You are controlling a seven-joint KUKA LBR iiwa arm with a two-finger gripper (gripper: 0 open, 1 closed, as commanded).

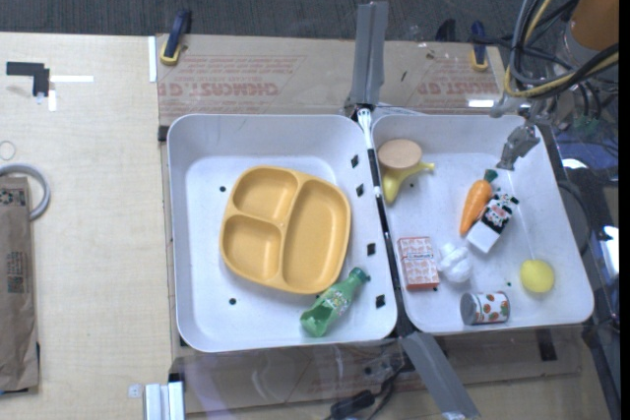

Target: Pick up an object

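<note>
carrot [474, 202] and the other objects lie untouched in the right bin [571, 300], so nothing is picked yet. gripper [516, 149] hangs just above it; i cannot tell its opening, and it seems to carry nothing.

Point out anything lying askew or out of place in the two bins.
The green bottle lies on its side, propped on the yellow plate's edge. The can also lies on its side in the right bin. Nothing looks spilled or broken.

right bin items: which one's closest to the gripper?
The carrot. It lies just below the gripper at the bin's upper right; the yellow ball and can lie farther down.
</note>
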